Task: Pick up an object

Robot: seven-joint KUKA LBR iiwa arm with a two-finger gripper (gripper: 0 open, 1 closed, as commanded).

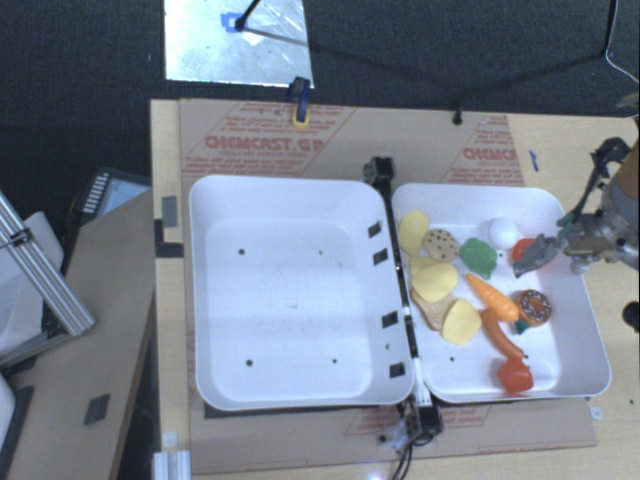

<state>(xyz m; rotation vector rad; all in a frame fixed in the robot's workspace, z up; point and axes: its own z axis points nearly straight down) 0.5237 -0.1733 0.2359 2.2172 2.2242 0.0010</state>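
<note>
1. Camera view: The red toy piece (521,251) by the right rim of the right bin (590,353) looks like the object in play; the gripper (533,255) sits right at it, reaching in from the right, and partly covers it.
2. Whether the gripper is spread or closed, and whether it has hold of anything, I cannot tell; the tip is dark and small here.
3. The other toy foods lie close together in the same bin: a white ball (501,232), a green piece (479,257), a cookie (439,244), yellow slices (436,281), an orange carrot (493,298), a donut (532,307) and a red tomato-like piece (515,376).
4. The left bin (215,203) rests beside it on the counter (560,138).
5. Judged step: the grasp attempt at the red piece. The next move calls for a firm close and a straight lift, clear of the white ball and the bin wall.
</note>
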